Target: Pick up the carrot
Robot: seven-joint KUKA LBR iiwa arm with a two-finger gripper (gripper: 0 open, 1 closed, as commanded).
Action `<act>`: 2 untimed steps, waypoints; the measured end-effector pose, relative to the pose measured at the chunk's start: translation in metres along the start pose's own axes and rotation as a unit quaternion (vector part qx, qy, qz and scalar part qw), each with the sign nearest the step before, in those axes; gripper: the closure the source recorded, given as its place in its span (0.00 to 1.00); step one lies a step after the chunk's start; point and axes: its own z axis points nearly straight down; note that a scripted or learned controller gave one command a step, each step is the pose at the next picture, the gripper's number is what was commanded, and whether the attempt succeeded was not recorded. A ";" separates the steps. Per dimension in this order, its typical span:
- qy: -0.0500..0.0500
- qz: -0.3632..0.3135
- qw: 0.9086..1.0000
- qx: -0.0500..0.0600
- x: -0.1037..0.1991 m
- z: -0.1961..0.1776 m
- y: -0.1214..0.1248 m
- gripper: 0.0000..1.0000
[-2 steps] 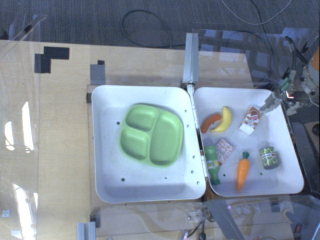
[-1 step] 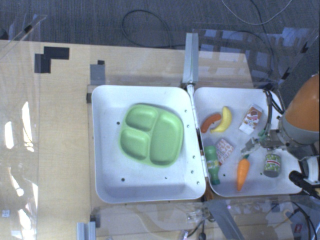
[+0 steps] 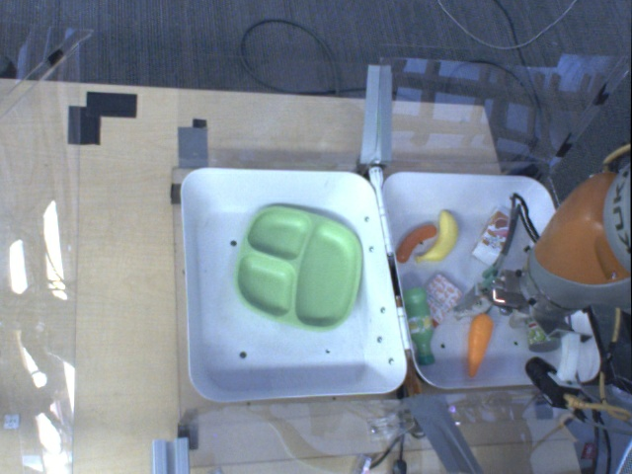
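The bench (image 3: pixel 118 294) filled the left and middle of the frame, carrying two white bins. The left bin (image 3: pixel 207 363) held a green tray (image 3: pixel 299 265) with three compartments at its centre. The right bin (image 3: pixel 449 191) sat just beside it. The arm (image 3: pixel 583 240) entered from the right edge, its gripper (image 3: pixel 502 294) low over the right bin; whether it was wide or narrow could not be told. The carrot (image 3: pixel 478 342) lay in the lower part of the right bin, just below the gripper, pointing down. A banana (image 3: pixel 441 237) touched a sausage (image 3: pixel 415 241) in the upper part. A green bottle (image 3: pixel 419 316) lay along the bin's left wall.
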 end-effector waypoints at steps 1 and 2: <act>0.001 -0.001 1.000 -0.005 0.002 -0.012 0.004 1.00; 0.000 -0.028 1.000 0.003 0.052 -0.128 -0.008 1.00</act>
